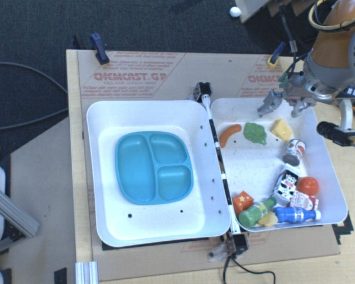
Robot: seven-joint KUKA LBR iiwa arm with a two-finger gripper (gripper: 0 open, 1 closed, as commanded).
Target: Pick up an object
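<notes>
Fingers (271, 103) look spread with nothing between them, poised above the right bin (334, 185), probably lining up your yellow block (281, 129).

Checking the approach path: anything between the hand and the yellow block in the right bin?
Nothing visible. The hand hovers, open, over the right bin's far end; the yellow block lies just below it, exposed, with the green toy beside it.

Both white bins (100, 176) are viewed from above at a slant; the arm (334, 52) is seen at two o'clock.
</notes>
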